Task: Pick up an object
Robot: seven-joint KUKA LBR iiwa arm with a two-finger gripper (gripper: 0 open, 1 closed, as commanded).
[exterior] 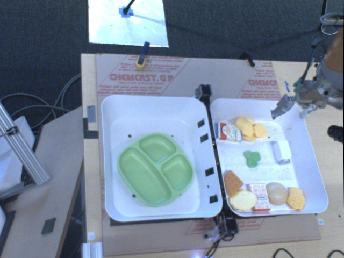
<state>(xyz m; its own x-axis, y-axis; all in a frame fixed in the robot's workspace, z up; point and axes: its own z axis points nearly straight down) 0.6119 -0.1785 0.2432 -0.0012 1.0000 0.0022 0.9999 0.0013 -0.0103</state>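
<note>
Lying lengthwise up-down: small white tube (pixel 280 151).

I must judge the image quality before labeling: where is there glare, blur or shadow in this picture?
Camera view: strong glare on the shiny square sheet at the top; the green tray is evenly lit with a soft shadow; the pincer at the right looks slightly blurred; small food items are soft.

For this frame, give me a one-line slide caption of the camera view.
Gripper poised above the right bin's far edge, toy food scattered inside; a green divided tray sits in the left bin.
</note>
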